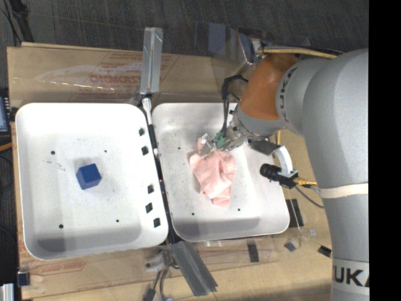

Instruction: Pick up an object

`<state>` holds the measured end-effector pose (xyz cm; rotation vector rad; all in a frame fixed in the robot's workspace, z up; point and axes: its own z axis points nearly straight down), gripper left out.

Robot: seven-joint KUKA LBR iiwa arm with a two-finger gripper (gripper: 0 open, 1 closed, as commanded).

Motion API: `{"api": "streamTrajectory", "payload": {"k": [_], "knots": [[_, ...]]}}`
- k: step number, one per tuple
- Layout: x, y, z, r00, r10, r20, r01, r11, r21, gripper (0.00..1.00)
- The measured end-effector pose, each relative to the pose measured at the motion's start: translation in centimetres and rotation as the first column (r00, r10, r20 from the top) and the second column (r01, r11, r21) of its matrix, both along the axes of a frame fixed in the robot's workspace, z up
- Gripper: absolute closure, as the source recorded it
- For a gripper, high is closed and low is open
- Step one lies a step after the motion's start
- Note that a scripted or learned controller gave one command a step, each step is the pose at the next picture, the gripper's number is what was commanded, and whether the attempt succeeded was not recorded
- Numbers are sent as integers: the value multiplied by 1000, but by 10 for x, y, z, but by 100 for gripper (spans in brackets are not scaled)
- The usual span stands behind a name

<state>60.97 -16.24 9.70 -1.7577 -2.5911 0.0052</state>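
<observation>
Reaching in from the right, the grey arm [332, 124] hides the right bin's [188, 227] far corner. Its pincer [219, 142] touches the crumpled pink cloth's [213, 173] top edge; finger state, I cannot tell. Left bin [37, 231]: blue cube [88, 175], well apart, open floor around.

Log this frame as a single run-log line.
arm: over right bin | gripper: at top edge of pink cloth | blue cube: left bin, untouched | pick: not confirmed
</observation>
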Motion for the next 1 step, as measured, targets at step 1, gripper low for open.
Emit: {"api": "streamTrajectory", "payload": {"k": [1], "knots": [[33, 85, 91, 1000, -6, 2, 6, 1000, -2, 100]]}}
